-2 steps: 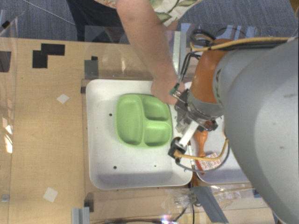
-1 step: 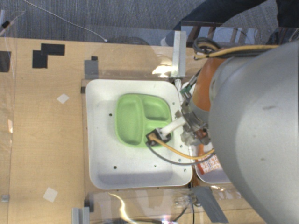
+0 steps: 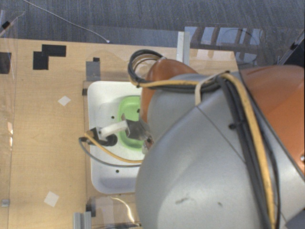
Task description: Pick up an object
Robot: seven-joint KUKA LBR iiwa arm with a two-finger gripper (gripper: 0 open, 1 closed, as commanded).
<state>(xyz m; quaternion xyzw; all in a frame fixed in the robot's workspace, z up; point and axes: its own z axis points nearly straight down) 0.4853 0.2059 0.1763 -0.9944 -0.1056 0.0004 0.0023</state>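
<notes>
The grey arm with its orange band covers most of the right and lower part of the camera view, reaching in over the wooden desk. One white bin can be made out; its left wall and lower left corner are in sight, while its right side lies under the arm. Inside it sits one green object, seen near the bin's upper middle, with its right part hidden by the wrist. The jaws hang low over the green object's lower edge, and a white piece juts left from them toward a black fitting with yellow and grey cables looping along the bin floor. Whether the jaws are released or clenched cannot be told, as the wrist hides them. The bare floor of the bin lies to the left of and below the green object. Left of the bin the desk is open wood, marked with three black patches and two pale squares.
</notes>
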